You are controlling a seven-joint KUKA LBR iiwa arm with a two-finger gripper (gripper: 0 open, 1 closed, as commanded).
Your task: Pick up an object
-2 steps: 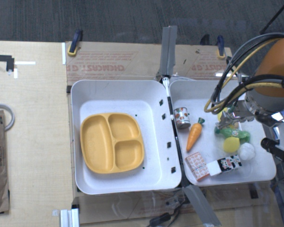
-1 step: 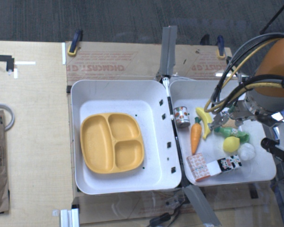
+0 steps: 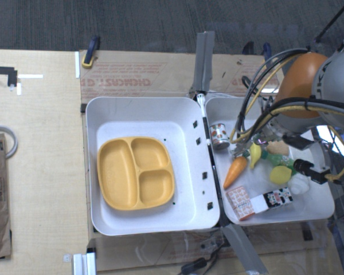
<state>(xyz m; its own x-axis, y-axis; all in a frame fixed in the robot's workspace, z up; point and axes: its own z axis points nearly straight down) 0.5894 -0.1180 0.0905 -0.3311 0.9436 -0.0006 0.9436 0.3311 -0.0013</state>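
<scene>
While the arm reaches into the right bin point(image 3: 327, 211) from the right, its gripper point(image 3: 262, 143) hangs low over the clutter, and how it stands I cannot tell. Just beside it lie a yellow banana point(image 3: 255, 155), an orange carrot point(image 3: 235, 172) and a small can point(image 3: 219, 134). Nearer the front sit a red-and-white box point(image 3: 241, 202) and a lime-yellow fruit point(image 3: 280, 175). The left bin point(image 3: 103, 119) holds a yellow divided plate point(image 3: 136, 173).
</scene>
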